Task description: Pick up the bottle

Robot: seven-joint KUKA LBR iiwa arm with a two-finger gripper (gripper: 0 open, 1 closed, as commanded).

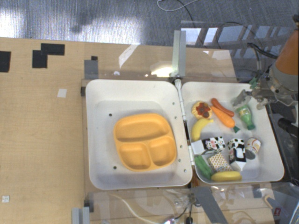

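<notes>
- Gripper [251, 98] hangs just above the bottle's upper end, fingers spread apart with nothing between them; it looks poised to come down.
- Bottle [245, 116], green, lies tilted in the right bin [278, 169], touching nothing I can make out.
- Carrot [224, 117] and sausage [221, 107] lie just left of the bottle, close enough to crowd a finger.
- Banana [200, 128] and small pizza [202, 109] sit further left of the bottle.
- Cartons [237, 150] and a cup [253, 145] cluster below the bottle.
- Yellow tray [145, 141] rests far left of the bottle, in the other bin [100, 125].
</notes>
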